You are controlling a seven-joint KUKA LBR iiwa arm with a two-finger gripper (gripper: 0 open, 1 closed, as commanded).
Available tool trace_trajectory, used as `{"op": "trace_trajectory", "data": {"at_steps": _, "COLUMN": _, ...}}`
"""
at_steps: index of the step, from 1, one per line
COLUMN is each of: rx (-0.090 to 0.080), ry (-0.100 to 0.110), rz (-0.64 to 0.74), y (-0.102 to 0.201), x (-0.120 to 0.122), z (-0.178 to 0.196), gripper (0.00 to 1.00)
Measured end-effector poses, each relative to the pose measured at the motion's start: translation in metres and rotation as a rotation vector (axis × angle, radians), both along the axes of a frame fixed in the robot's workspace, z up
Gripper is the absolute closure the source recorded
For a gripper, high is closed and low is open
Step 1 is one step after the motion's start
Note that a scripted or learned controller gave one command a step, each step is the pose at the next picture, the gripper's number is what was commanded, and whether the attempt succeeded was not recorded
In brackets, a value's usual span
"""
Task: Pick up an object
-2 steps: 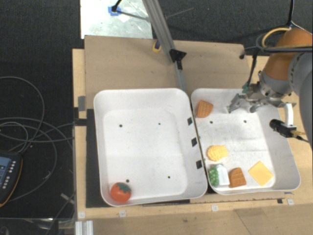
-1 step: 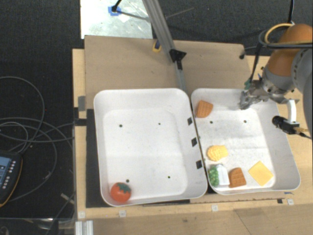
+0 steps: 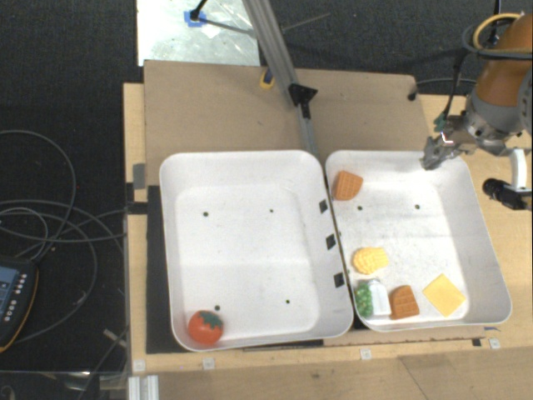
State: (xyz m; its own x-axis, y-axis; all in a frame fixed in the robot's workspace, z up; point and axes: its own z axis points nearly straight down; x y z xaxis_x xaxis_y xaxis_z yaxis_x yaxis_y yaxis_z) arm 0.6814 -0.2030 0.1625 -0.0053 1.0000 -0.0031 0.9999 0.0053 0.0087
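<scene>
White right bin: landmark, on the bench
Gripper: over its far rim, finger state unclear
Orange wedge: its far-left corner
Yellow block: its near-right corner

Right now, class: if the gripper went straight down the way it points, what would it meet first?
The gripper hangs over the far right corner of the right bin. Going straight down, it would probably meet the bin's rim or bare floor there first, though depth is unclear. The nearest item, the orange piece, lies well to the side.

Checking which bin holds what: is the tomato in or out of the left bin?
In: the tomato lies in the left bin's near corner.
</scene>
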Motion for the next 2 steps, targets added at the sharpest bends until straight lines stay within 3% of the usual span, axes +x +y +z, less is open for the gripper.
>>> {"op": "trace_trajectory", "data": {"at_steps": 1, "rx": 0.0, "ry": 0.0, "rz": 0.001, "y": 0.0, "x": 0.002, "z": 0.056, "gripper": 1.0}}
{"op": "trace_trajectory", "data": {"at_steps": 2, "rx": 0.003, "ry": 0.007, "rz": 0.003, "y": 0.037, "x": -0.017, "z": 0.059, "gripper": 1.0}}
